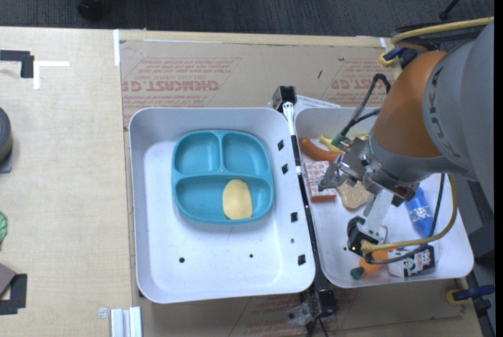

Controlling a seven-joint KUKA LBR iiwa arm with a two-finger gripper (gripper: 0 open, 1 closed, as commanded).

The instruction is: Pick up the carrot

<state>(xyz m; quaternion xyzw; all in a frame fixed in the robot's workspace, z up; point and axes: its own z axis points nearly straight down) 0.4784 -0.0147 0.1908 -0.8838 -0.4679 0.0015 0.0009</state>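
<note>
Landmark: the blue bottle [417, 210], lying in the right bin [465, 247]; every place below is told from it.

Carrot: the carrot [369, 265] is short and orange with a green end. It lies on the bin floor, nearer the camera than the bottle and to its left in the view, close to the bin's near wall. Robot fittings hide part of it, so the name is a judgement from colour and shape.

Neighbour: a black-and-white thing [416, 261] sits straight toward the camera from the bottle, just beside the carrot's orange end.

Gripper: the gripper [330, 180] hangs to the view's left of the bottle, well apart from it, over a red-and-white packet [317, 174] and not over the carrot. How far open it is cannot be told. Nothing is seen in its hold.

Look-alike: a red-orange long thing [313, 147] lies further left of the bottle and farther from the camera. It looks redder and shows no clear green end, so it is probably not the target.

Step in hand: this looks like the approach, with the carrot not yet reached.

Doing it well: the arm should travel toward the camera until it stands above the carrot's orange middle. It should turn the wrist so the grasp closes across the short width, then descend straight down.

Risk: the near wall and the black-and-white neighbour crowd the carrot. A slanted descent could nudge it away or catch the neighbour instead.
</note>
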